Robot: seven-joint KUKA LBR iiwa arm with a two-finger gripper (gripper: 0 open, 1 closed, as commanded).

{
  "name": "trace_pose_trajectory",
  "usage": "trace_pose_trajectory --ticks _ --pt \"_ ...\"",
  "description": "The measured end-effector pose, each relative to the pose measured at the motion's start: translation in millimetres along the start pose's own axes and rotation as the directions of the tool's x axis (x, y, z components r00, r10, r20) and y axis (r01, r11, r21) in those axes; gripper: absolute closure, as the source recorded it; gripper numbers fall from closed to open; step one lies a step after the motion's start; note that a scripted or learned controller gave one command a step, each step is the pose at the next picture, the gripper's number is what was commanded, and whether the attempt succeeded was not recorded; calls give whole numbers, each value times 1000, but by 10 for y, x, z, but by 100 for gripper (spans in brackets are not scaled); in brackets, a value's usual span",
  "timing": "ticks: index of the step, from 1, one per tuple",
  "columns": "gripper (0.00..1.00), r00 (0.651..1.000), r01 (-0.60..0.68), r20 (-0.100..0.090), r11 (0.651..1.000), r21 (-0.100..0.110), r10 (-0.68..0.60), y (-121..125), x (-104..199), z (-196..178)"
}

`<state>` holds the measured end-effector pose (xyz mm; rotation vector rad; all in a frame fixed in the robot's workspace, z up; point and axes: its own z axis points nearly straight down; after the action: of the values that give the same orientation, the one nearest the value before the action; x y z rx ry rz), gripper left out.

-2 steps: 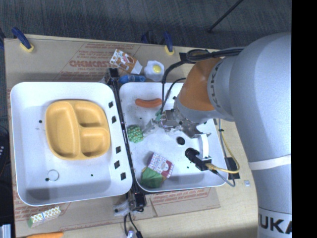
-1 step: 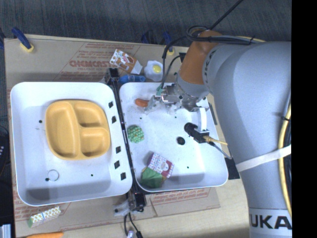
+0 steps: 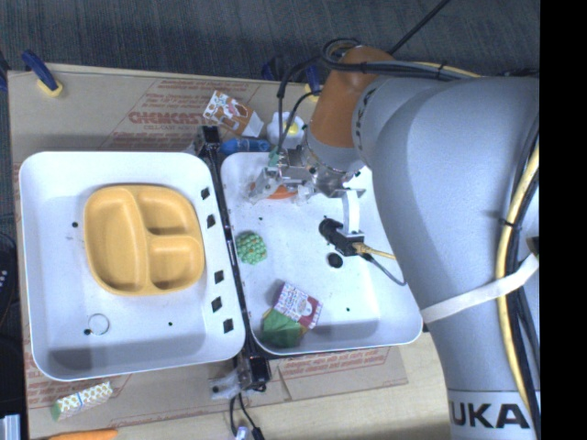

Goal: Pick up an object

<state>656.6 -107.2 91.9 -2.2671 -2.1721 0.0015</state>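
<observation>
My gripper [image 3: 286, 178] is down at the far end of the right bin [image 3: 385, 324], under the orange wrist band. Small orange and white items [image 3: 266, 189] lie right at its tip, partly hidden by it. Nearer the bin's middle-left sits a green textured ball [image 3: 249, 247]. A red-and-white packet [image 3: 299, 304] lies by the near wall, overlapping a green object [image 3: 279, 329].
The left bin [image 3: 46, 337] holds a yellow divided tray [image 3: 142, 236]. A small printed carton [image 3: 225, 110] and a blue item [image 3: 246, 145] lie on the cardboard behind the bins. A black fitting with a yellow cable [image 3: 341, 238] hangs from the arm over the right bin.
</observation>
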Motion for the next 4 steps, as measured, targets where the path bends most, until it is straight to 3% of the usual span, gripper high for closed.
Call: trace_pose_trajectory --ticks 1,2,3,4 --pt "100 1000 5 1 1000 2 -5 1 1 -102" --pt "0 1000 6 0 1000 3 -6 0 4 -100" --pt "0 1000 29 0 1000 3 -29 -724 113 9" --pt "0 997 -84 0 997 1 84 -9 155 1"
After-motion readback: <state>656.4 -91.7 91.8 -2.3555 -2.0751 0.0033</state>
